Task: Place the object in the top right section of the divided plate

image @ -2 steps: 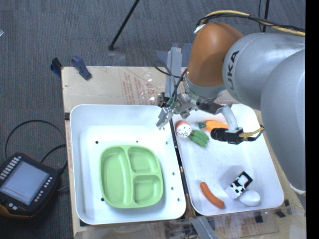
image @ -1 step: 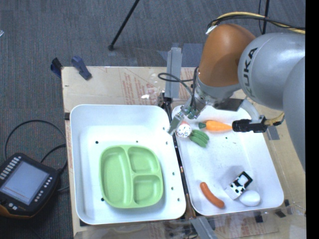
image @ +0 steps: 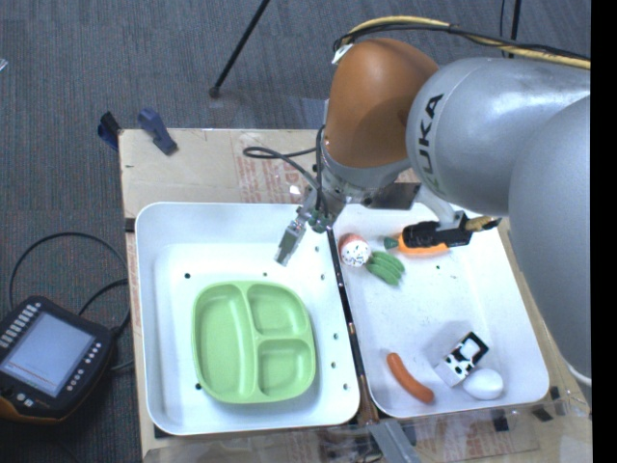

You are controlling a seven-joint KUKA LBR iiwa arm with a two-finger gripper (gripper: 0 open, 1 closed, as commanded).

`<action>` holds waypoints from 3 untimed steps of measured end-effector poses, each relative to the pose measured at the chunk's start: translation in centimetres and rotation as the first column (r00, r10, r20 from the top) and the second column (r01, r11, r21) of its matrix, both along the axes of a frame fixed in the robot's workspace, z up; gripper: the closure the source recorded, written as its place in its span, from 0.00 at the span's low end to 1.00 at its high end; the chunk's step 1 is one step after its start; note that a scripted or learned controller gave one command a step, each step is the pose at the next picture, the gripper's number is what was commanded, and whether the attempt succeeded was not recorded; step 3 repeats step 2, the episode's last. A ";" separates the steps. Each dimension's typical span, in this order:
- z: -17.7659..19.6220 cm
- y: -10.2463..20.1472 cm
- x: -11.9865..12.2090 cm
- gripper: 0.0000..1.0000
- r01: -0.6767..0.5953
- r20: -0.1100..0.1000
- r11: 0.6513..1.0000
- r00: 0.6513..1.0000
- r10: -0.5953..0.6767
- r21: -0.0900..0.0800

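A light green divided plate (image: 224, 347) lies in the left bin (image: 159, 258), with one long section on its left and two smaller ones on its right. Its top right section (image: 275, 309) holds nothing. My gripper (image: 292, 241) hangs just above and beyond the plate's far right corner, near the wall between the bins, pointing down and to the left. I see no object in it. The arm's orange band and grey body cover the space behind it.
The right bin (image: 516, 297) holds a white and red ball (image: 355, 252), a green item (image: 388, 267), an orange and black tool (image: 431, 237), a sausage (image: 412, 378), a black and white box (image: 466, 356) and a white egg (image: 484, 384). A pendant (image: 43, 355) lies on the floor at left.
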State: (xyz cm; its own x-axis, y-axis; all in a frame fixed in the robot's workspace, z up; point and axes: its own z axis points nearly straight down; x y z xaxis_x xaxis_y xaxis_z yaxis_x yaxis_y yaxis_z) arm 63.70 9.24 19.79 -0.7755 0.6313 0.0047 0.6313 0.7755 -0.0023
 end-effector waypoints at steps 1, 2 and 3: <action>-0.5 4.3 -2.0 0.00 0.045 -0.004 0.999 0.999 -0.045 -0.002; 0.1 4.0 -2.0 1.00 0.051 -0.009 0.999 0.999 -0.051 -0.003; 0.1 4.0 -2.0 1.00 0.051 -0.009 0.999 0.999 -0.051 -0.003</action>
